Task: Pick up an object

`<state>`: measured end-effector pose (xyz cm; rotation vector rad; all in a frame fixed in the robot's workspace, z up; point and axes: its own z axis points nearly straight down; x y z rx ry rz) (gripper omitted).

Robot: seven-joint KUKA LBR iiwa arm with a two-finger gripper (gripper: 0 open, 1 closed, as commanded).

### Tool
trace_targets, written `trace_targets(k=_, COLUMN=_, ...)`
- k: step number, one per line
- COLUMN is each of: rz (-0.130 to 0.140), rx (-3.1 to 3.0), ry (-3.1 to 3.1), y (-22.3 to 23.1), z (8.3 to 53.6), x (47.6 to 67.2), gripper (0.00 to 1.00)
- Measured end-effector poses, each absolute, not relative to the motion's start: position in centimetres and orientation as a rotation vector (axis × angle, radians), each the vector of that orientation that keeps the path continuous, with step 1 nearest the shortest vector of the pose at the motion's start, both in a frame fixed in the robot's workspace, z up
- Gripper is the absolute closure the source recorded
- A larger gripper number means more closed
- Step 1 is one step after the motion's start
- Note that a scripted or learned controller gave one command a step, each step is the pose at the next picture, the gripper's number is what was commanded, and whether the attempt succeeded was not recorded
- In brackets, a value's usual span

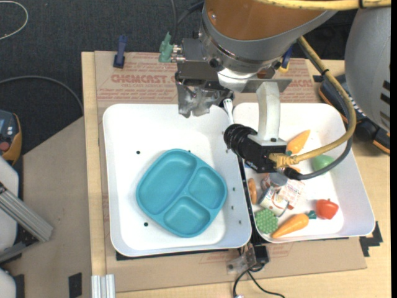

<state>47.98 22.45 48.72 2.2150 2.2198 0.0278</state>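
My gripper (197, 106) hangs over the back edge of the left bin (118, 166), with nothing seen in it. A teal divided plate (181, 192) lies in that bin, in front of the gripper and apart from it. The right bin (353, 185) holds several small items: a yellow-orange piece (298, 141), a green piece (323, 162), a red piece (327, 208), a carrot (290, 224), a green dotted disc (266, 220) and a small printed packet (282, 195). All of them lie to the right of the gripper.
A black hose with a brass fitting (251, 148) crosses the wall between the bins and covers part of the right bin. The arm's orange wrist (260, 11) fills the top. Blue (120, 51) and green (165, 47) clamps sit on the cardboard behind the bins.
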Motion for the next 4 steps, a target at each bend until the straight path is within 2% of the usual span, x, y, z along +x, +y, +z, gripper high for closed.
trace_targets(k=1, rz=0.007, rx=2.222, ry=2.218, y=20.4, z=49.5, x=47.9, gripper=1.0)
trace_targets(k=2, rz=-0.013, rx=2.226, ry=2.222, y=20.0, z=41.6, x=47.9, gripper=1.0)
trace_targets(k=3, rz=0.004, rx=2.221, ry=2.221, y=20.1, z=43.0, x=48.0, gripper=1.0)
trace_targets(k=4, rz=-0.015, rx=2.226, ry=2.222, y=20.2, z=35.1, x=47.8, gripper=1.0)
